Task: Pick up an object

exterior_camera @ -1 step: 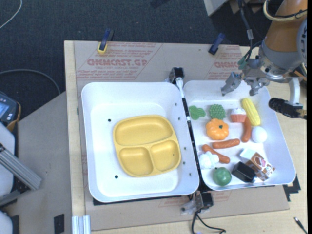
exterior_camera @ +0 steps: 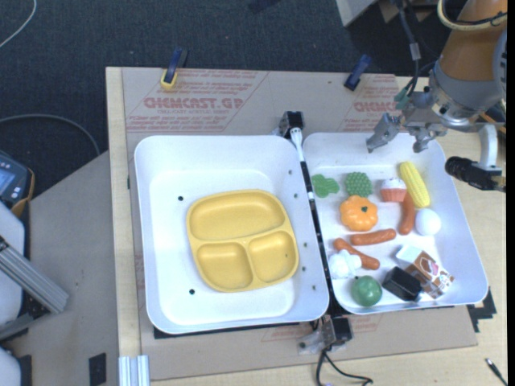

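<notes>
Two spread jaws above corn (exterior_camera: pixel 414 183)

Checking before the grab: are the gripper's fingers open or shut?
Open: the gripper shows two fingers spread apart above the right bin's far edge, nothing between them.

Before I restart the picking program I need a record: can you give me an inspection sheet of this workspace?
Surface: cardboard-covered bench bearing two white bins side by side.
Job's things: right bin holds toy food, including corn, pumpkin, green ball.
Clutter: yellow divided tray in left bin.
Grippers: gripper open above right bin's far edge, holding nothing.
Cables: wire at bench's near edge.
Surroundings: two clamps on far edge; dark floor.
</notes>
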Robot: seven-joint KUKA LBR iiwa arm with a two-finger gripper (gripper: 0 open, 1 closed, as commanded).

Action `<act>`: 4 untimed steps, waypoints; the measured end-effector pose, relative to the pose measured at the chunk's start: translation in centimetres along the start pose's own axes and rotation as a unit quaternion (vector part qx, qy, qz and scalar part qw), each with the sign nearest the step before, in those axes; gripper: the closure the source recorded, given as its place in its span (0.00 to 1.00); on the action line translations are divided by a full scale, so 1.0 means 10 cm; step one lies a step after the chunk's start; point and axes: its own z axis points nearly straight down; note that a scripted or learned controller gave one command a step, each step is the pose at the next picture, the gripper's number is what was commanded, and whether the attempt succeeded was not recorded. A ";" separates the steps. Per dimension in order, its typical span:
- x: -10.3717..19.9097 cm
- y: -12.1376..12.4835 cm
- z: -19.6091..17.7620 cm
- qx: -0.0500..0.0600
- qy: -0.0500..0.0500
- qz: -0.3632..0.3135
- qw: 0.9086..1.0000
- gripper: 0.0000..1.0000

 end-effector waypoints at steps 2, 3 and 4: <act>0.10 0.00 1.24 0.002 0.001 -0.001 1.000 0.00; 0.11 0.00 1.29 0.002 0.000 -0.001 1.000 0.00; 0.11 0.01 1.18 -0.001 0.000 0.000 1.000 1.00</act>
